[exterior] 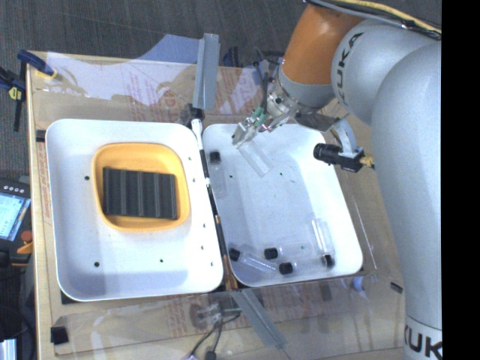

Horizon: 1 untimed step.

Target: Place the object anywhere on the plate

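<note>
A yellow plate [139, 155] lies in the left white bin [75, 261]. A dark ridged rectangular object [141, 193] rests flat on the plate's middle. My gripper [250, 131] hangs over the far left corner of the right bin [300, 193], well to the right of the plate and apart from the dark object. A clear plastic piece [256, 160] lies on the bin floor just below the gripper. I see nothing held in the gripper.
Small black pieces [271, 254] and a clear tube [322, 235] lie along the right bin's near edge. Another black piece [214, 157] sits by its left wall. A grey bar [205, 70] stands behind the bins. The big grey arm [405, 111] covers the right side.
</note>
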### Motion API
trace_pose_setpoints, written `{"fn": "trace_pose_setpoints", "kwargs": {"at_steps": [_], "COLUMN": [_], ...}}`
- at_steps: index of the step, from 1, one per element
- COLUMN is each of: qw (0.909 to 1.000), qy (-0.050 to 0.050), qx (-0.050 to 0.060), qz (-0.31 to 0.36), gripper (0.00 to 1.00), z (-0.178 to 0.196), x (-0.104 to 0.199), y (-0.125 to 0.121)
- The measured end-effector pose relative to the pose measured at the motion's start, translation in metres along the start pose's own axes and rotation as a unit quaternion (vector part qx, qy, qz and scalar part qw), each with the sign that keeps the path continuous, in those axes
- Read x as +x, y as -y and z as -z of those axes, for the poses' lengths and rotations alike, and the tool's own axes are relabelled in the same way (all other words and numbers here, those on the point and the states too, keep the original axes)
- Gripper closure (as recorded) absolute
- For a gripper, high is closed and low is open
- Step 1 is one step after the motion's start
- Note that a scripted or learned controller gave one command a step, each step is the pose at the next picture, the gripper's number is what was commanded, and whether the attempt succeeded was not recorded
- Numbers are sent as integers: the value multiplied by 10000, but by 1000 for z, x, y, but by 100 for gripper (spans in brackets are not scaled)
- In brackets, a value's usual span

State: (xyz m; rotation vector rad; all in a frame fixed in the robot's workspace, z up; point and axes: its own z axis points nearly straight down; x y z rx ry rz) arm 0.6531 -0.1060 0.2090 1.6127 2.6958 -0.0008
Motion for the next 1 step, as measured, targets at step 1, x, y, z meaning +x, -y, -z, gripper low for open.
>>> {"fn": "trace_pose_setpoints", "kwargs": {"at_steps": [1], "qw": [10000], "qy": [1], "qx": [-1], "qz": [0], "gripper": [0], "z": [0], "x": [0], "y": [0]}}
